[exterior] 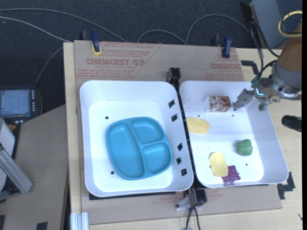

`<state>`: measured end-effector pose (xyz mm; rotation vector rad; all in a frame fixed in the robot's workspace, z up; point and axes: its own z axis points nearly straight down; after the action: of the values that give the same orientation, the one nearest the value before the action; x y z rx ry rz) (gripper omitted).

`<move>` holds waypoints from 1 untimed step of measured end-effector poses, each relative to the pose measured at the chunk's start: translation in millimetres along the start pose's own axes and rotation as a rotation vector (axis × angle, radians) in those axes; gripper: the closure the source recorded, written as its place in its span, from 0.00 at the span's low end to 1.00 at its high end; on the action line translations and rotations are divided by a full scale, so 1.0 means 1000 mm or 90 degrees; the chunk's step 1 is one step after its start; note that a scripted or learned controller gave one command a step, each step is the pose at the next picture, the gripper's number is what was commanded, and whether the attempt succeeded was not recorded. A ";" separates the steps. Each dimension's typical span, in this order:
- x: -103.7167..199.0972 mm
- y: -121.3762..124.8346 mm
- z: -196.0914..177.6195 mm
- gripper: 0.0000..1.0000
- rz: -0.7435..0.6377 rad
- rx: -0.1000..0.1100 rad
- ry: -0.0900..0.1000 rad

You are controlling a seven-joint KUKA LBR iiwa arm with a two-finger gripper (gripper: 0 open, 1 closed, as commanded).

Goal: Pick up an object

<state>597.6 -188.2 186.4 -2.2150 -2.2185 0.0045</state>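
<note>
- Five loose things sit in the right bin (268, 143): a snack packet (219, 103) near the back wall, a pale yellow piece (197, 125) by the divider, a green ball (244, 147), a yellow block (218, 163) and a purple bit (231, 174) touching it at the front.
- Left bin (91, 128) holds just a blue tray (138, 147); no likely target there.
- Gripper (252, 100) hangs over the right bin's back right corner, fingers spread, nothing between them. The packet is the nearest thing, just to its left.
- Risk: gripper sits beside the packet, not over it, so a straight drop probably closes on bare bin floor.
- Risk: packet lies flat and close to the wall; fingers may slide over it or shove it against the rim.
- Risk: green ball looks round, likely rolls off if pinched off-centre.
- Risk: block and purple bit touch, so a grab there may take both or knock one away.
- Risk: the pale piece looks thin and hugs the divider, little room for a finger.
</note>
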 end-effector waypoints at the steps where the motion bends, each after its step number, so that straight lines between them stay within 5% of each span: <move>1: 0.009 0.004 0.050 0.00 0.000 0.000 0.000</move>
<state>601.4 -178.9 136.9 -2.2149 -2.2186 0.0043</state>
